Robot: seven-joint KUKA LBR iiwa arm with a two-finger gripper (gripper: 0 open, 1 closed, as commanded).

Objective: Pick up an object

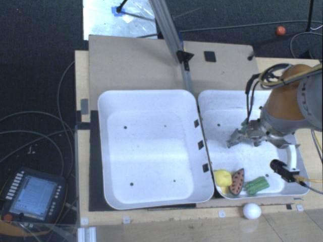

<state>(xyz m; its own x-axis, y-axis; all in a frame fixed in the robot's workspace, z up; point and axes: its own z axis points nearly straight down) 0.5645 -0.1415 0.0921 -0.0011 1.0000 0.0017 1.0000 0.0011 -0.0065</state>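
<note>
My gripper [235, 139] hangs over the middle of the right bin [222, 105], its grey fingers pointing left and down, standing a little apart with nothing between them. At the bin's near edge lie three small objects in a row: a yellow lump [222, 177], a brown and orange piece [237, 181] and a green piece [256, 185]. They lie below and slightly right of the fingertips, well apart from them.
The left bin [146, 145] sits beside the right one, divided by a rim with black clips. A white ball [251, 210] rests on the bench outside the bins, near the front edge. A slanted metal pole [169, 29] rises at the back.
</note>
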